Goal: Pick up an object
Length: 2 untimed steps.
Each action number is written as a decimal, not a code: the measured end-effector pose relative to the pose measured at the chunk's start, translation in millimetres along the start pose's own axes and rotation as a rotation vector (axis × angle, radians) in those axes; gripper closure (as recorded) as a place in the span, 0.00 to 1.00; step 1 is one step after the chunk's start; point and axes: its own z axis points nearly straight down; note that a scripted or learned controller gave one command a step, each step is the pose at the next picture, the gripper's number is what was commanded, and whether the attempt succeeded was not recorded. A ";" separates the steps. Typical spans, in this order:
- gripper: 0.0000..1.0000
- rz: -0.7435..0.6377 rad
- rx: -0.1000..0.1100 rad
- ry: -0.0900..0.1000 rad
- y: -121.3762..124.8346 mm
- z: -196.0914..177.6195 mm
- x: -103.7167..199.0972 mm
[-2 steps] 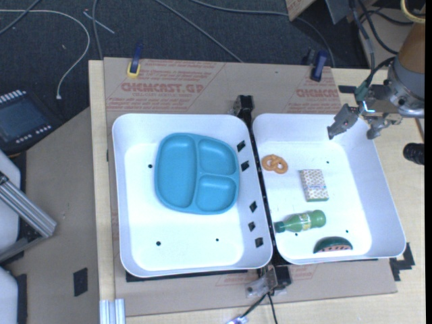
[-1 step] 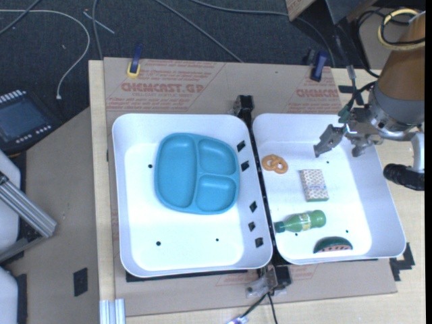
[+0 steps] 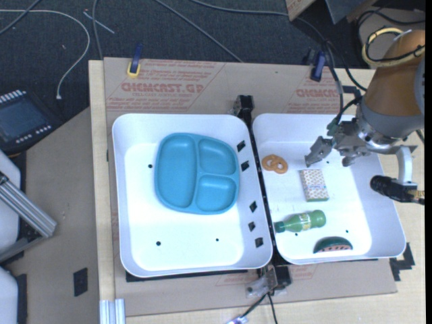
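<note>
Grasping should be easiest on the small speckled pale rectangular box point(image 3: 314, 184), which lies flat near the middle of the right white bin point(image 3: 378, 238); it looks light and stiff, with straight sides best pinched across the narrow width. The two-finger gripper point(image 3: 332, 152) hangs above the bin's upper part, near the box but apart from it, fingers spread and holding nothing. Beside the box to its upper left sits a small brown ring-shaped pretzel point(image 3: 274, 164), thin and probably brittle. Below lies a green plastic bottle point(image 3: 302, 222) on its side, likely to roll, and a watermelon-slice toy point(image 3: 333, 246) at the bin's lower rim. A blue divided plate point(image 3: 196, 173) fills the left white bin point(image 3: 135, 201).
</note>
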 end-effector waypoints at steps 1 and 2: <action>0.00 0.000 -0.002 -0.001 9.4 53.0 -3.8; 1.00 0.000 -0.007 -0.001 10.3 38.8 -3.9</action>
